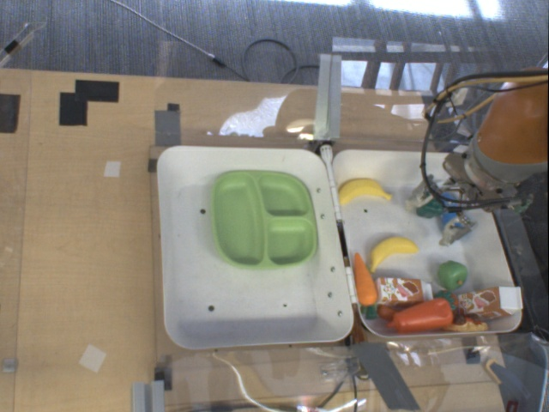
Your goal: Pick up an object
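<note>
Reaching in from the right, the grey arm with its orange band point(515, 131) hangs its two-finger gripper point(446, 213) low over the right-hand shallow white bin point(493, 234); whether its jaws are apart or together cannot be told. Two yellow plastic bananas point(364, 190), a small green apple point(452, 274) and an orange carrot point(364, 281) lie in that bin. A green divided plastic tray point(262, 218) rests in the left-hand white bin point(184, 299).

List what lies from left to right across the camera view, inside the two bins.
Green divided plate in the left bin → carrot at the right bin's left wall → lower banana → green apple. The gripper hangs over the right bin's far right part.
</note>
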`<state>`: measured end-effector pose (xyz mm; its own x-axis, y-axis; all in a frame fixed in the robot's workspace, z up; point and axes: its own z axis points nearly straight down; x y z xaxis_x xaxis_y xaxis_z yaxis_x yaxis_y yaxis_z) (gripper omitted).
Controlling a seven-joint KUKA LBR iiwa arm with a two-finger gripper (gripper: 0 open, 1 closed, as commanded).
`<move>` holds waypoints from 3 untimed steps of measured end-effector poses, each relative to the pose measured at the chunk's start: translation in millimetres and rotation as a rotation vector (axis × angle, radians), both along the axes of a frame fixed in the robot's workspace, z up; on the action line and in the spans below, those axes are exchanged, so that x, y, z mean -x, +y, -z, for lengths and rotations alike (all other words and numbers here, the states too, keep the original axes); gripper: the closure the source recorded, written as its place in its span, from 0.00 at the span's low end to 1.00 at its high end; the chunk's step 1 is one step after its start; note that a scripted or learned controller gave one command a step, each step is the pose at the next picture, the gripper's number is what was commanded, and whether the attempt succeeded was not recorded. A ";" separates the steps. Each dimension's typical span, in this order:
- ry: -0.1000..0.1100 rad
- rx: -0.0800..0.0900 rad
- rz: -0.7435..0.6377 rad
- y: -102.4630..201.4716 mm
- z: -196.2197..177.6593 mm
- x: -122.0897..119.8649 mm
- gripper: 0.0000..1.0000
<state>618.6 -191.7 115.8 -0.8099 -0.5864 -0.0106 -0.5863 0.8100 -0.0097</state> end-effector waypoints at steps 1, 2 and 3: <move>0.001 0.001 -0.260 -11.9 26.7 -21.7 0.00; 0.003 0.003 -0.371 -13.0 27.7 19.1 0.00; 0.006 0.006 -0.683 -12.5 1.8 45.1 0.00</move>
<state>573.5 -204.2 114.0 -0.2580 -0.9661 -0.0027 -0.9661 0.2581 -0.0083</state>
